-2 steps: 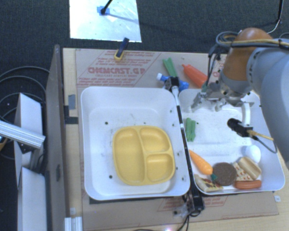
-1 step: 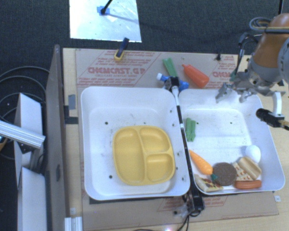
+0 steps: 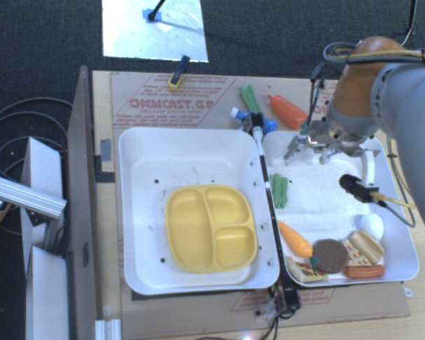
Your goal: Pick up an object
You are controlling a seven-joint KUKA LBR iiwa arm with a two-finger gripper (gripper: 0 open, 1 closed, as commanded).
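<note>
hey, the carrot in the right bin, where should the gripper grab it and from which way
Probably across the middle of the carrot, from straight above. It lies flat and slanted, thick end toward the bin divider, tip near the brown round patty. Set the fingers crosswise to its length; the mid-body looks freest, while the tip end is crowded by other food. The gripper sits at the bin's far end.

1. Illumination: bright, even and diffuse from overhead; shadows are faint.
2. Glare: white bins (image 3: 198,147) are near overexposure; a reflective sheet (image 3: 154,18) on the dark floor shines strongly.
3. Sharpness: moderate throughout; small items appear soft and grainy.
</note>
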